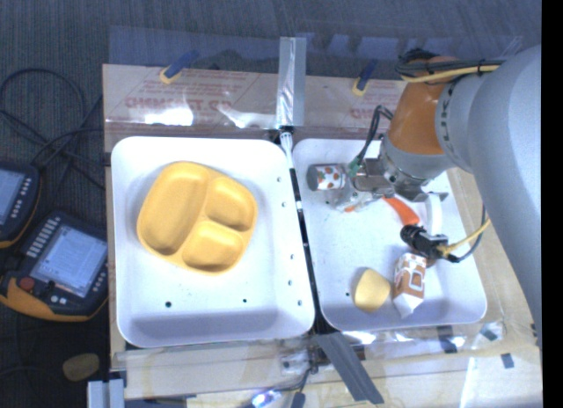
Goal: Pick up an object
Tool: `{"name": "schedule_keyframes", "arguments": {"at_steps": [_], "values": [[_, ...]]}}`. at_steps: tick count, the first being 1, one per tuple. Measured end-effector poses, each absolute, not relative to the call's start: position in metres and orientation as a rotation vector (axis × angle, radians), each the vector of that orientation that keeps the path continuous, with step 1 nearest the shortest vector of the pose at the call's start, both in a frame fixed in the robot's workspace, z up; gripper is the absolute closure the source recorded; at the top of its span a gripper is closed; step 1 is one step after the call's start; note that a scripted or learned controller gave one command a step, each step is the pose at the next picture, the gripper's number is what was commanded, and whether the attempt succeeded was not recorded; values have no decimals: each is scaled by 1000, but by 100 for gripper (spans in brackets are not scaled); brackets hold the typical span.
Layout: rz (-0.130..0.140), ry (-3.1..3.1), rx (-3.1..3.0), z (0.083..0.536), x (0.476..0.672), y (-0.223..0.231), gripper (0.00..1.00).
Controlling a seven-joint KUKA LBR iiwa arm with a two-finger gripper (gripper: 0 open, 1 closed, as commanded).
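A: Looking down from the overhead camera, what lies in the left bin (123, 309)?

B: A yellow divided plate (197, 215) with three sections, sitting near the bin's middle, a little toward the far side.

A: And the right bin (330, 309)?

B: Several small things. A small can (326, 177) with a white and red pattern lies near the far left corner. An orange carrot-shaped piece (404, 210) lies close to the middle. A yellow lemon-like lump (371, 289) sits toward the near edge, with a small white and orange carton (410, 279) just beside it on its right.

A: Where is the arm (475, 125)?

B: It reaches in from the right, orange band above the wrist, and the gripper (362, 193) is low over the right bin, just beside the can, between the can and the carrot piece.

A: Has it got hold of anything?

B: I cannot tell. The wrist covers the tip, so how the gripper stands is hidden, and nothing is plainly seen held.
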State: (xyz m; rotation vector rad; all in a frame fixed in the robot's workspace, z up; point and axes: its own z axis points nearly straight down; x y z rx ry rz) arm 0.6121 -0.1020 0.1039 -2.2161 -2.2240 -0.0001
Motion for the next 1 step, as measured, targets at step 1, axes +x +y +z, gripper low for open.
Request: {"name": "schedule_keyframes", "arguments": {"at_steps": [1], "values": [[10,-2223,-2219,238,649,-64,100]]}}
